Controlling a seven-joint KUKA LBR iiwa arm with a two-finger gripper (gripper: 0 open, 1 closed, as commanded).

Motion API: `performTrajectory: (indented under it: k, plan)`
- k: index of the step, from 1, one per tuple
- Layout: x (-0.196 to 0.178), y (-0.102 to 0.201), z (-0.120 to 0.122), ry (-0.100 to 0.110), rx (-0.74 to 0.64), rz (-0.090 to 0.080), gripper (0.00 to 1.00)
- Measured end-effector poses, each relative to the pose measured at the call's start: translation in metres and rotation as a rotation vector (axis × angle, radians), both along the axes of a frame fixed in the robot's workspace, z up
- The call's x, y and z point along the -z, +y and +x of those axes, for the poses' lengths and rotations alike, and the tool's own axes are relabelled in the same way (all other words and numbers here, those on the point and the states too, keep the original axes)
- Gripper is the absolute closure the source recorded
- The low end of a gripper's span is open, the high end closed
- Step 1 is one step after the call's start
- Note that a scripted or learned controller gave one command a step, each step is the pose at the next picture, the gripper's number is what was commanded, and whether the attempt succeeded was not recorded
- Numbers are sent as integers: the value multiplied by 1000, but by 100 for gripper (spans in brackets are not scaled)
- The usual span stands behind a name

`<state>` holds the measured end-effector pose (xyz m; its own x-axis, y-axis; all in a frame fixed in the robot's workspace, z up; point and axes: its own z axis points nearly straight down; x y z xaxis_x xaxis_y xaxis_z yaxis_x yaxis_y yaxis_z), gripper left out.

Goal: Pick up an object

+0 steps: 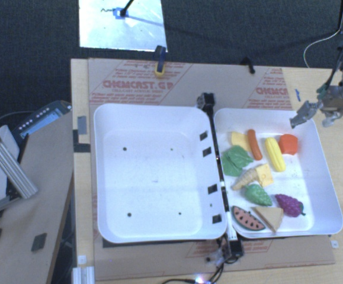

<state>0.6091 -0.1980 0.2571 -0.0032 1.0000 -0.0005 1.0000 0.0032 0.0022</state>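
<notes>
The right white bin (328,176) holds several toy foods. Among them are an orange-red pepper (288,144), a yellow corn cob (275,154), a red sausage (254,144), a green leaf (236,158), purple grapes (289,205) and a watermelon slice (247,218). My gripper (314,116) hangs above the bin's far right corner, up and to the right of the pepper. It is open, with nothing between its fingers.
The left white bin (153,170) sits beside the right one, with black clips (210,152) along the shared rim. Both rest on a cardboard sheet (177,81). A cable (322,37) loops at the upper right. A metal plate (121,16) lies beyond the bench.
</notes>
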Motion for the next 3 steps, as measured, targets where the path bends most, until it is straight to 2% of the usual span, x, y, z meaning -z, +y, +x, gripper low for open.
performTrajectory:
  k: [1,2,3]
  plan:
    - [178,-9,-128,12,9,5,0]
    - [161,-9,-121,-3,2,-1,100]
    - [81,123,-71,-11,-16,5,100]
